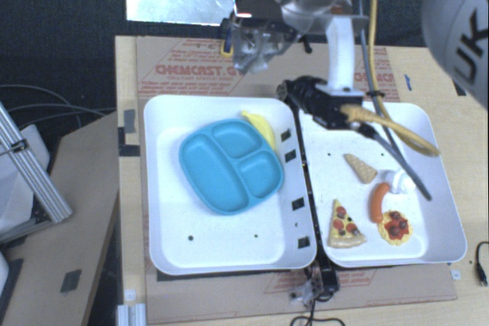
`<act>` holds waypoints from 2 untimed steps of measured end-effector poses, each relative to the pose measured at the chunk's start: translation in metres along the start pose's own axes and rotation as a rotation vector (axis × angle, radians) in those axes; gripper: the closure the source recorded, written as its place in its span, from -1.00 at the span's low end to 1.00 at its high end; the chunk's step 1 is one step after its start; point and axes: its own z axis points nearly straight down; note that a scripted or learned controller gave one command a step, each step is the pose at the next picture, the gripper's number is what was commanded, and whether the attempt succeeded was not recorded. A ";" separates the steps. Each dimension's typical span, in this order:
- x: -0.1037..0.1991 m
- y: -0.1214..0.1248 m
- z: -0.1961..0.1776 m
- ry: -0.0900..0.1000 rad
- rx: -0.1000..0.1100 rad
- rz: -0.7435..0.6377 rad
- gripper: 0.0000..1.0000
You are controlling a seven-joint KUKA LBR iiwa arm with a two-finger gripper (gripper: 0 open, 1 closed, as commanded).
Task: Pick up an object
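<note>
Pizza slice lies at the near end of the right-hand bin, fully in sight, just beside a round tart. Behind them an orange sausage touches a white piece whose shape is hard to make out; it may be a bone or a handle. A tan wedge sits apart from these, toward the middle of the bin. That makes five things in this bin.

The left-hand bin holds two things: one blue plate with three compartments, and one yellow banana, mostly hidden behind the plate's far edge.

The gripper hangs beyond both bins, over a cardboard sheet that covers the table. It shows as a blur of bright metal, and I cannot tell how far apart the jaws stand or whether they hold anything.

Red print on the cardboard reads CHEMCAST, with further letters covered by the gripper. On the grey arm, cut off at the right edge, the letters UK can be read.
</note>
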 end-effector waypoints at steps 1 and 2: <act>-0.001 0.055 0.022 -0.009 0.018 0.007 1.00; 0.001 -0.028 0.060 -0.009 0.023 -0.001 1.00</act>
